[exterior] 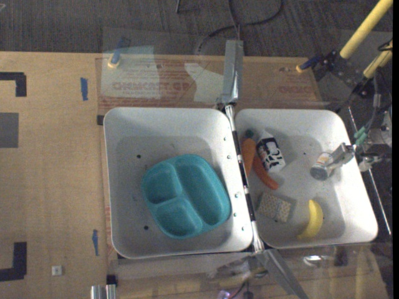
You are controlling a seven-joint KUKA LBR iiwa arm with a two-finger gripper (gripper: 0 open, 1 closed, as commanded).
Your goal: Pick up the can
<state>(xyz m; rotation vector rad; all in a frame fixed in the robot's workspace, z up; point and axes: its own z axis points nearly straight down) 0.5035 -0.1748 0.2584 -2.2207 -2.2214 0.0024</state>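
Glossy white plastic bins (118, 185), matt teal plastic tray (186, 195), shiny metal can (322, 167)

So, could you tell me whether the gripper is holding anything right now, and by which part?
It cannot be told: the gripper is at the can in the right bin, but the contact is too small and blurred.

The two shallow white plastic bins (118, 129) sit on a light brown bench (50, 167). The divided plastic plate (186, 195) is teal. The long carrot (255, 162) is orange and the curved banana (313, 219) is yellow. The small can (270, 154) is black and white. The square sponge (275, 207) is tan with dots.
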